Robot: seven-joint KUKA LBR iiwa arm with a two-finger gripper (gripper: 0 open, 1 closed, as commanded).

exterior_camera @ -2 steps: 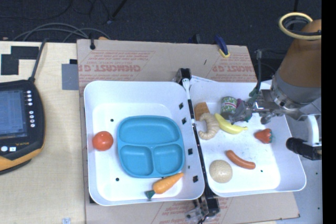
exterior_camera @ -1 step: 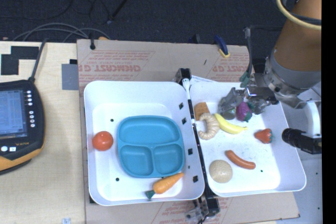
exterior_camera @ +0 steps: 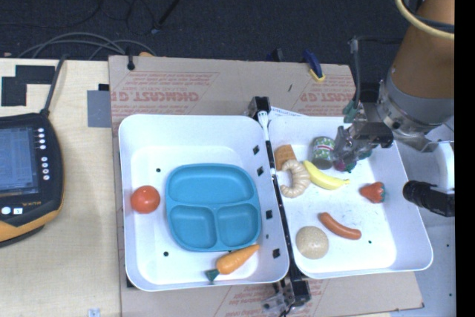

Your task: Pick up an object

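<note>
Left bin, near edge: carrot, then blue divided plate with tomato on its left. Right bin: pale round bun, sausage, red strawberry-like piece, banana, curled shrimp, brown roll. Gripper is low over the far side, just beside the green-purple object, above the banana's tip. Can't tell how its fingers are set, nothing visibly held.

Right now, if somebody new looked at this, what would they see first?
Probably the big blue divided plate filling the middle of the left bin, with a red tomato on its left and a carrot below it. Then the robot's hand, low over the right bin beside a yellow banana.
</note>
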